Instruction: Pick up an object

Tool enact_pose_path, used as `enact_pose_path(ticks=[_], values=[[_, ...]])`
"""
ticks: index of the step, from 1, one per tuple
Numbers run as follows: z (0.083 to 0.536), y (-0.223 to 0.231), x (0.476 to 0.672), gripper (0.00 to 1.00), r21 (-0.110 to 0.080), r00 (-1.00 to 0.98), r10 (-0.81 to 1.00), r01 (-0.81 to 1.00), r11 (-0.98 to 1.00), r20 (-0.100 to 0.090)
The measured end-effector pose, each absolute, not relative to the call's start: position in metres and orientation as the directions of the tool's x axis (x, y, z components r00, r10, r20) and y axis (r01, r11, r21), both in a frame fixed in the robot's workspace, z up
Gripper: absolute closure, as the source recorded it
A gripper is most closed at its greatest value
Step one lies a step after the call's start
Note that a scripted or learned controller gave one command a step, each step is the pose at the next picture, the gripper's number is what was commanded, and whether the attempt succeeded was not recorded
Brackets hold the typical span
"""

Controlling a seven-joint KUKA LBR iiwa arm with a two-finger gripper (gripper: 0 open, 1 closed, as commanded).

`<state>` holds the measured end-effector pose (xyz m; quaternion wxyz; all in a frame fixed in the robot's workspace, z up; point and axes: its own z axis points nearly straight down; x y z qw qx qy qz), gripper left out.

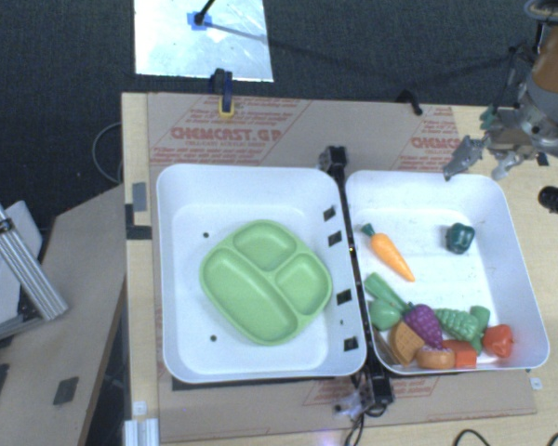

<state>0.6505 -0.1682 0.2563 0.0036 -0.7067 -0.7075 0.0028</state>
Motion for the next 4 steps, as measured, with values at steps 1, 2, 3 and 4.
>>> enact_pose_path(ticks=[1, 2, 3, 4], values=[[0.264, -0.167, 0.652, 0.0, 0.001, -0.004, 1.0, 1.0, 0.004, 0.0], [0.223, -0.166, 0.653, 0.0, 0.0, -0.003, 1.0, 1.0, 0.003, -0.001], [0.183, -0.166, 0.653, 0.0, 0.001, -0.002, 1.0, 1.0, 0.002, -0.001], [0.141, -0.167, 0.649, 0.0, 0.001, -0.002, 1.0, 1.0, 0.002, -0.001]])
